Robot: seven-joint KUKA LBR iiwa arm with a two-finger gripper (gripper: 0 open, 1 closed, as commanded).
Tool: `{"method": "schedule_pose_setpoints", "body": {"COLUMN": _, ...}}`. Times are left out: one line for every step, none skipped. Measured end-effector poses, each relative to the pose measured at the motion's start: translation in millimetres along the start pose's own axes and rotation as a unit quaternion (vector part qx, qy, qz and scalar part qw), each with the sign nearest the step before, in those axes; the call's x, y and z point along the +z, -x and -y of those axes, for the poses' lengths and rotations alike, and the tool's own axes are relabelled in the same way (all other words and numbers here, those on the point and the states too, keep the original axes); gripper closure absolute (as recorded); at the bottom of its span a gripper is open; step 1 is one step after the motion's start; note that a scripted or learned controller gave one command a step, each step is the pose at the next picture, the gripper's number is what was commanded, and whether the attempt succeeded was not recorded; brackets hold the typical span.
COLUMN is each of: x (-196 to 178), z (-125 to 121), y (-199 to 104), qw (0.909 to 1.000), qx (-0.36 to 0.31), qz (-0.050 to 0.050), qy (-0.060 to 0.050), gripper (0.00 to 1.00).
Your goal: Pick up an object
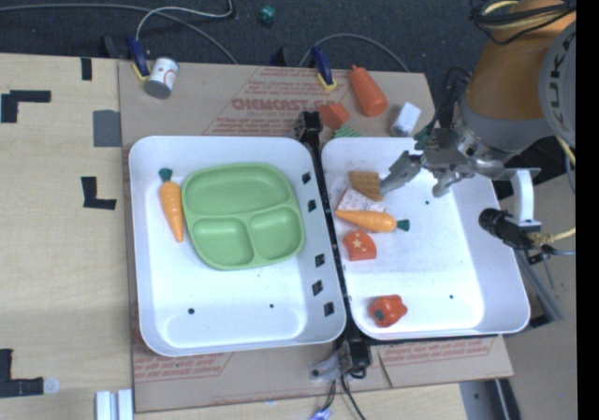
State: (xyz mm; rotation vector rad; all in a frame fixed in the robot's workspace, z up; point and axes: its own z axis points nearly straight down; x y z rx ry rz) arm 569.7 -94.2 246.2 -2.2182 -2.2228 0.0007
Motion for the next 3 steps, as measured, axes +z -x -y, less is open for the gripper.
{"method": "schedule_pose_setpoints", "body": {"x": 100.8, "z": -50.2, "y": 7.7, "qw": 1.0000, "qx": 0.000, "qz": 0.000, "qy": -0.002, "gripper": 0.00}}
{"method": "schedule_pose_setpoints", "body": {"x": 160.4, "z": -98.5, "y": 13.4, "qw": 1.0000, "qx": 0.000, "qz": 0.000, "qy": 0.002, "gripper": 0.00}}
{"method": "schedule_pose_setpoints", "body": {"x": 150.8, "z": -98.5, "y": 12.5, "qw": 1.0000, "qx": -0.001, "qz": 0.000, "qy": 0.002, "gripper": 1.00}}
